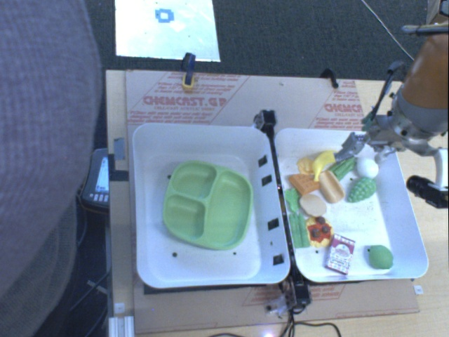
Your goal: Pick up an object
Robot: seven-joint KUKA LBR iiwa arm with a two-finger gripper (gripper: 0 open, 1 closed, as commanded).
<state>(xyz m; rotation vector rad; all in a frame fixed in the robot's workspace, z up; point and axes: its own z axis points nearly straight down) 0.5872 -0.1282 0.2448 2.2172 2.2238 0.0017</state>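
My gripper [352, 146] hangs low over the far part of the right bin [410, 220], reaching in from the right. Just below it lie a white egg [367, 168], a green bean pod [342, 167] and a yellow banana [320, 163]. Close by are a bread roll [331, 186], an orange wedge [302, 182] and a bumpy green fruit [361, 189]. I see nothing held in the gripper.
Nearer the front of the right bin lie a tan round piece [313, 204], a pizza slice [319, 232], a red box [341, 253] and a green lime [379, 257]. The left bin [151, 146] holds a green divided plate [208, 204].
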